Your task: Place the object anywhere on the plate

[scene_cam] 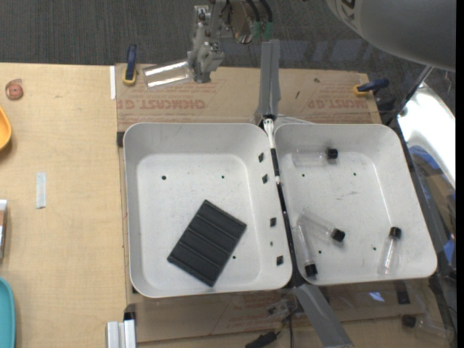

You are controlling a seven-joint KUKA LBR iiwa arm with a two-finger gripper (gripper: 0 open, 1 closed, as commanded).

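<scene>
Black ridged plate (207,242) in left bin (145,194) — 4 clear tubes (319,154) in right bin (406,194) — jaws' state indiscernible.

Even, fairly bright overhead light fills the scene, and the two white bins (138,194) come out pale and slightly washed, with soft, faint shadows along their inner walls. A strong blown-out glare patch (428,118) sits at the right. The arm's grey body (406,13) at the top is close to the lens and blurred. Fine detail is soft and grainy overall.
</scene>
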